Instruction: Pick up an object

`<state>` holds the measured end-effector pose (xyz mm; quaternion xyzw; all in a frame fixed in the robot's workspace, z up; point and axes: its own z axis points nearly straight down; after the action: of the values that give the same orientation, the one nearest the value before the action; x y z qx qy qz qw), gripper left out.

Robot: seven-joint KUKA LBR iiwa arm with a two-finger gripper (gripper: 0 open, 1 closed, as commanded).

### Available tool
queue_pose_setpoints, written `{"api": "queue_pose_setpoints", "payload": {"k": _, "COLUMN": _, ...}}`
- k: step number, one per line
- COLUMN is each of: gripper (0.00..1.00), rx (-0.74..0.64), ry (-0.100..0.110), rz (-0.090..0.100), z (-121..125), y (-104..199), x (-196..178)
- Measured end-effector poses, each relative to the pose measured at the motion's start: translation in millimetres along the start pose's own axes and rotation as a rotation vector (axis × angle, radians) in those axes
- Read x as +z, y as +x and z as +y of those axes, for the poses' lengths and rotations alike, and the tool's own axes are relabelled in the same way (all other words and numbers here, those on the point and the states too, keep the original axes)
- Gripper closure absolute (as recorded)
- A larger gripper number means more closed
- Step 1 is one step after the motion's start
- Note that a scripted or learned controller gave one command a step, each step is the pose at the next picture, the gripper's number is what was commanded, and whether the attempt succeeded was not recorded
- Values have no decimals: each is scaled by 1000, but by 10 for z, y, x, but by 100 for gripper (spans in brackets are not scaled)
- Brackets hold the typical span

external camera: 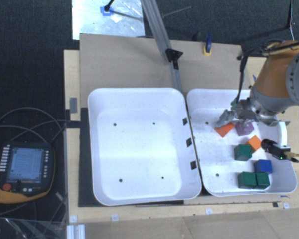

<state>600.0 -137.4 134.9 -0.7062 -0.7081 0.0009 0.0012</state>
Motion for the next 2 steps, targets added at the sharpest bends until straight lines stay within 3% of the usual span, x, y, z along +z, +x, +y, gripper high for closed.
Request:
{"api": "queue_pose_setpoints", "payload": {"k": 1, "gripper": 100, "rx": -2, "ry": -7, "rz": -1, "z": 20, "y": -5, "x": -139}}
{"api": "queue_pose_setpoints", "payload": {"k": 2, "gripper": 100, "rx": -1, "ry": -12, "rz": -3, "z": 7, "y": -67, "x": -769}}
